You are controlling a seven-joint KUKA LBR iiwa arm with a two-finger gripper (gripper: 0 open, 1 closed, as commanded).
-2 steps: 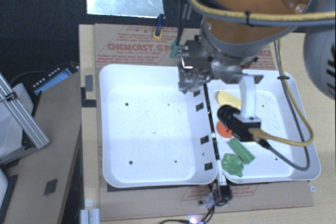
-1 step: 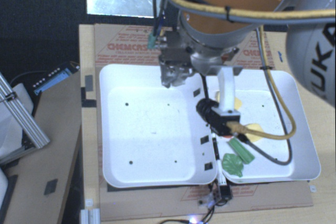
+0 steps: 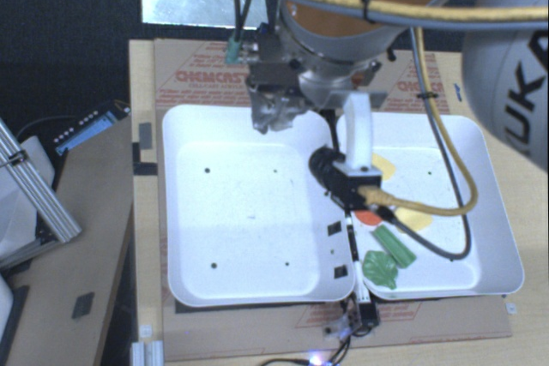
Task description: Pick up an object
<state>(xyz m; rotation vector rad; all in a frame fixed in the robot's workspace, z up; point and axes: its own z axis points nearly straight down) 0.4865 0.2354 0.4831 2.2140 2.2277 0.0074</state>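
The right bin (image 3: 485,210) holds several small objects near its left side: a green block (image 3: 394,245), a second green piece (image 3: 380,270) at the near edge, a red piece (image 3: 368,219) and yellow pieces (image 3: 415,219). The yellow and red ones are partly hidden by a black fitting and a yellow cable on the arm. My gripper (image 3: 276,111) hangs over the far edge of the left bin (image 3: 240,210), left of and beyond the objects. I see nothing held in it.
The grey and orange arm fills the upper right. A black fitting (image 3: 336,172) with a white bracket and a looping yellow-and-black cable (image 3: 455,201) hang over the divide between the bins. Cardboard lies under both bins; metal rails stand at the left.
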